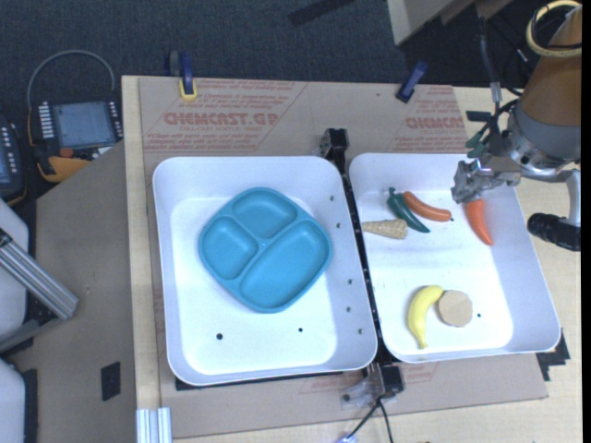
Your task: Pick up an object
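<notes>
**Hand at the carrot, nothing lifted yet**

From the one camera above the table: the hand (473, 185) hangs low in the right bin (526, 275), at the carrot (479, 221)'s top end. I cannot tell how wide it stands. Pepper (423, 208), cone (385, 230), banana (423, 314) and biscuit (454, 308) lie untouched. The grasp and lift seem left.

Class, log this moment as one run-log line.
tool: right white bin, beside orange carrot | banana, round biscuit: near front | blue divided plate: left bin
</notes>
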Motion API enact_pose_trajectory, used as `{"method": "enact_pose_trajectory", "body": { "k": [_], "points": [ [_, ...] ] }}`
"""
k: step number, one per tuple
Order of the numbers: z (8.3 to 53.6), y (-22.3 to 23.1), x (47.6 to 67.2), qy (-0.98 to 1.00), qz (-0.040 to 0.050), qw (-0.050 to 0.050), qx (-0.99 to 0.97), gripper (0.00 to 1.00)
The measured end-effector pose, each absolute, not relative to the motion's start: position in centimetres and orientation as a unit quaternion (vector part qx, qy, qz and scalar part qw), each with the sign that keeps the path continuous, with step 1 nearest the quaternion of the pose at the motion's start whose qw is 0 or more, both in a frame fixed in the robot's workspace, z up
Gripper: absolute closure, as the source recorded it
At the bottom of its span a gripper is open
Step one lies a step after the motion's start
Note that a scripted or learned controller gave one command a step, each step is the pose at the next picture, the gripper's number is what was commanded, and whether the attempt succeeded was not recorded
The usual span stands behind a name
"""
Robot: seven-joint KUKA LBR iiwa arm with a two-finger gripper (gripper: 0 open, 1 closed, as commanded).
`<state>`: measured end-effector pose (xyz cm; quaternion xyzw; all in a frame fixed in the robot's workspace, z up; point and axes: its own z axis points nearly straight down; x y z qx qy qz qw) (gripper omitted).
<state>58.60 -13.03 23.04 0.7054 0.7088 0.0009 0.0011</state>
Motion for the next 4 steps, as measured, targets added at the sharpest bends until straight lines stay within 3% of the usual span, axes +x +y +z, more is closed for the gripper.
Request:
{"method": "enact_pose_trajectory", "body": {
  "k": [4],
  "points": [
    [22.0,8.3,64.5,0.709,0.0014,0.000,0.705,1.00]
  ]
}}
